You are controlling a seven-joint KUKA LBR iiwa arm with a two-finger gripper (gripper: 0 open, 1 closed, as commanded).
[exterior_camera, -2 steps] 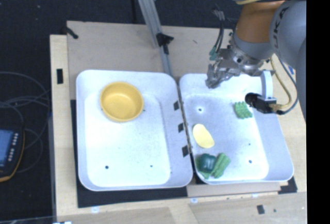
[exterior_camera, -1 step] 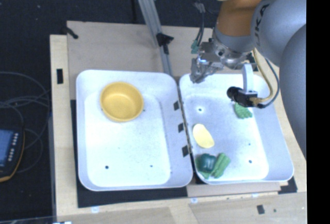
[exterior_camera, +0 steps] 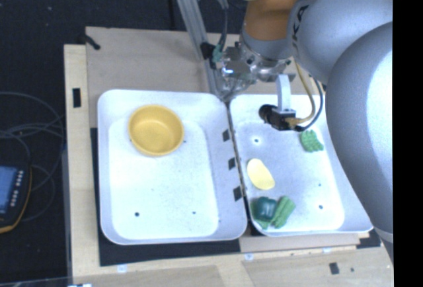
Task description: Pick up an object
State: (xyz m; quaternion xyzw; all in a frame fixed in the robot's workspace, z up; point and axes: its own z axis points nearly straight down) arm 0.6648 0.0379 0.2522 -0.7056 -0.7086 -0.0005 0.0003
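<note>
Two fingers [exterior_camera: 228, 90] reach the bins' dividing rim [exterior_camera: 228, 122]; whether spread or pressed together, I cannot tell.

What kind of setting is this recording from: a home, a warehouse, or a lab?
Most likely a robotics lab bench. A grey industrial arm reaches over two shallow white bins holding small toy-like items such as a yellow bowl, and a handheld control pendant lies at the left edge.

Left bin [exterior_camera: 119, 213]: bowl [exterior_camera: 156, 130] at rear. Right bin [exterior_camera: 330, 206]: one item [exterior_camera: 260, 174] by the divider, two touching items [exterior_camera: 272, 210] in front of it, another [exterior_camera: 310, 141] toward rear right.
</note>
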